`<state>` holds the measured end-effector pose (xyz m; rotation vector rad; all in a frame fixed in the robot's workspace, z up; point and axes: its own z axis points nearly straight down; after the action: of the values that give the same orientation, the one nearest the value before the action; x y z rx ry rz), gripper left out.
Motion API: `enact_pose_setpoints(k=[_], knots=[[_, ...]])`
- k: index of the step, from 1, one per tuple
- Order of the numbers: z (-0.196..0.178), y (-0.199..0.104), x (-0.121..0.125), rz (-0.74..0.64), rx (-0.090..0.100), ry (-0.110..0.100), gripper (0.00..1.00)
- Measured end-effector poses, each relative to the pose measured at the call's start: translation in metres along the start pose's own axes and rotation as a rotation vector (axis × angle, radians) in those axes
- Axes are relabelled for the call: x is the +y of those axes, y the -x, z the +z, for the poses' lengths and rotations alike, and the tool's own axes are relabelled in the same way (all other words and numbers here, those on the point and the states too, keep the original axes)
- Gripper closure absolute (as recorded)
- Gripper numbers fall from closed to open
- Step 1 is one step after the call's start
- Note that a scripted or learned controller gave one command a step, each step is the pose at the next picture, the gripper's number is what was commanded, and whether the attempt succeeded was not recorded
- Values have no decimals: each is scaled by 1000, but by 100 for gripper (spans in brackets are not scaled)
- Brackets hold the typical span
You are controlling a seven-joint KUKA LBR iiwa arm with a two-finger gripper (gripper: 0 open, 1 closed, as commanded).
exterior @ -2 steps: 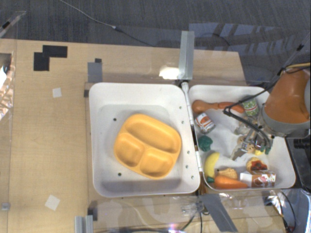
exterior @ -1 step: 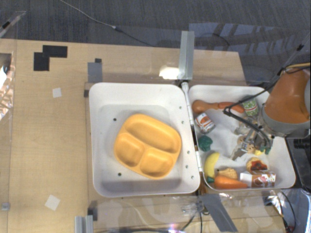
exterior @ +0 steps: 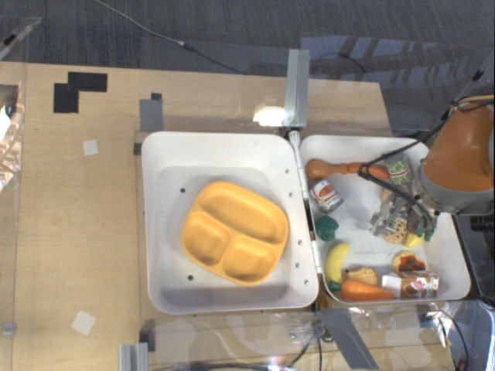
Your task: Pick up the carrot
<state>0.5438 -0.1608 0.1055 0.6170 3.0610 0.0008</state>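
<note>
Carrot (exterior: 366, 291) lies flat along the near wall of the right bin (exterior: 456, 284), tip pointing right, untouched.

Left to right:
- Left bin (exterior: 158, 284): one yellow divided tray (exterior: 234, 231), sitting at a slant near the middle.
- Metal bracket (exterior: 298, 83) stands at the far end of the seam between the two bins.
- Right bin, left side: brown wooden pestle-like piece (exterior: 329, 168) at the far edge, small can (exterior: 326, 195) just below it, dark green lump (exterior: 326, 227) below that, banana (exterior: 335, 261) near the carrot's blunt end.
- A bread-like piece (exterior: 363, 275) sits just beside the carrot's upper side. White-and-red bottle (exterior: 414, 285) lies on its side right of the carrot tip, with a red and yellow item (exterior: 407, 263) just above it.
- Green-labelled can (exterior: 398, 172) sits at the far side.
- Gripper (exterior: 394, 224) is down in the right bin's middle-right, well apart from the carrot. Grip state: cannot tell, the arm (exterior: 464, 161) and cables clutter it.
</note>
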Motion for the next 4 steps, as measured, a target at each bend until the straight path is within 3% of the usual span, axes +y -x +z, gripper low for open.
enact_pose_setpoints(k=[1,4], knots=[[0,0,0,-1,1,0,0],[0,0,0,-1,1,0,0]])
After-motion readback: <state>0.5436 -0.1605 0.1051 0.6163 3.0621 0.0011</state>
